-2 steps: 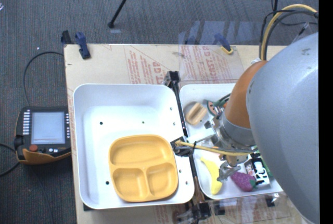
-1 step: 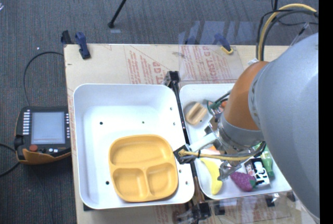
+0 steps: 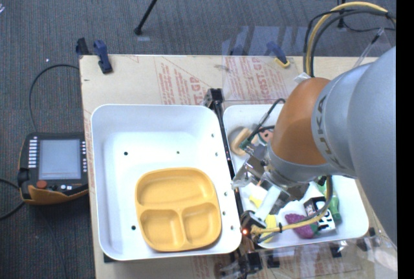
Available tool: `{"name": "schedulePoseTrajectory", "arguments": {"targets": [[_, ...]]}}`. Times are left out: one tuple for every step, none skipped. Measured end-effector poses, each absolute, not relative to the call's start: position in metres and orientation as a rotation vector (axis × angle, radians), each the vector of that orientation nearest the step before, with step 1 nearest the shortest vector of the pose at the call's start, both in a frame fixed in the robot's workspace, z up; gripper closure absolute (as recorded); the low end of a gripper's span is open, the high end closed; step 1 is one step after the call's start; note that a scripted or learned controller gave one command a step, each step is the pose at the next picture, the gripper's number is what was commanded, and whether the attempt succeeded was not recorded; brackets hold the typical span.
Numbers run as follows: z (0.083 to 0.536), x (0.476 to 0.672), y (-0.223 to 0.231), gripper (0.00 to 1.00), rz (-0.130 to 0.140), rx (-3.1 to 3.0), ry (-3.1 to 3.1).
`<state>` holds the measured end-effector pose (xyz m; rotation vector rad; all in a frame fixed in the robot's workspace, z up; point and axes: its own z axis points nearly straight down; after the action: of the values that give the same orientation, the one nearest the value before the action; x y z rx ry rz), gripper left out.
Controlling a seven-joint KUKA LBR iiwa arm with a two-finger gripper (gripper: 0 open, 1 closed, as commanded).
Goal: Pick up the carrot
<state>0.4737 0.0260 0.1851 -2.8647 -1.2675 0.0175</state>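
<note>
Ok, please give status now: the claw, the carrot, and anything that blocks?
Arm low over right bin, covering most of it. Carrot not identifiable among clutter under wrist. Yellow tray sits in left bin.

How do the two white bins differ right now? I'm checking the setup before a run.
The left bin lies in open view and holds a yellow divided tray. The right bin is mostly covered by the arm and holds a jumble of small items. Both are shallow and white, set side by side.

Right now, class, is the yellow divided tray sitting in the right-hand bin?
No. The yellow divided tray lies in the left bin, while the arm reaches down over the right bin.
</note>
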Motion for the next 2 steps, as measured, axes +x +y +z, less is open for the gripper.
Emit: {"name": "schedulePoseTrajectory", "arguments": {"targets": [[0.185, 0.474, -0.051, 0.00, 0.013, -2.884, -1.225], [0.185, 0.508, -0.025, 0.00, 0.015, -3.002, -0.900]]}}
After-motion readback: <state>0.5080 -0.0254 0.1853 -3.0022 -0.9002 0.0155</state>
